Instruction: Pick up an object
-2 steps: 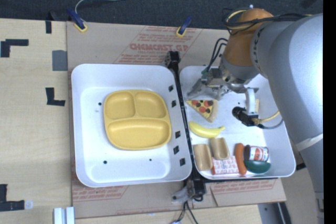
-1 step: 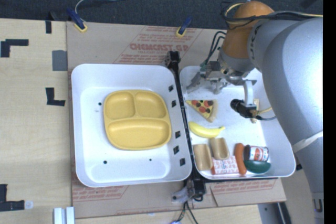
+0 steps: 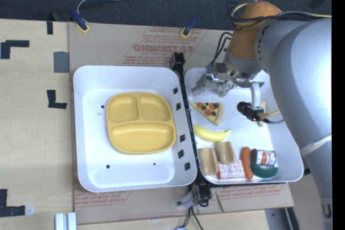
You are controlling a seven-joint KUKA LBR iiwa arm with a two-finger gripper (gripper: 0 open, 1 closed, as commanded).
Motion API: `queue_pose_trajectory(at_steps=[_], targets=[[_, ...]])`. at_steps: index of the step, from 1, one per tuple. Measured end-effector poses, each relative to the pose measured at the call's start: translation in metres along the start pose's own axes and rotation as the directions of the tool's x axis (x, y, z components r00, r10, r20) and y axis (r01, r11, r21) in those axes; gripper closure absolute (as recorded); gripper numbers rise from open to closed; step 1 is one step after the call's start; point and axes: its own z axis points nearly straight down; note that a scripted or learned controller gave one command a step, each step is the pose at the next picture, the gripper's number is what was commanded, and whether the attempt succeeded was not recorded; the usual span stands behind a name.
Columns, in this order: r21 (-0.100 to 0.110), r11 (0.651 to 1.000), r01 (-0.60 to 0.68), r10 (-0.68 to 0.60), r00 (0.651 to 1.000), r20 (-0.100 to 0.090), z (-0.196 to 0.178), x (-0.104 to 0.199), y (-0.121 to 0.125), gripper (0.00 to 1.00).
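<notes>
Here the grey arm with its orange band bends down from the right into the shallow white right bin (image 3: 294, 161), its two-finger gripper (image 3: 215, 82) hanging just above the triangular toy pizza slice (image 3: 208, 110); jaw state unclear. A yellow toy banana (image 3: 212, 134) lies just below the slice.

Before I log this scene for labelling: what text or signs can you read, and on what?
"CHEMCAST GP" in red, on the brown board under the bins, faint.
More red print along the board's front edge: too blurred to read.
Can label: too small.
Red-and-white packet: too small.
</notes>
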Motion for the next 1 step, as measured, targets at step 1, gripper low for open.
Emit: queue_pose_trajectory(at_steps=[1], targets=[[0.0, 1.0, -0.001, 0.001, 1.0, 0.001, 0.0, 0.0016, -0.0002, 0.0]])
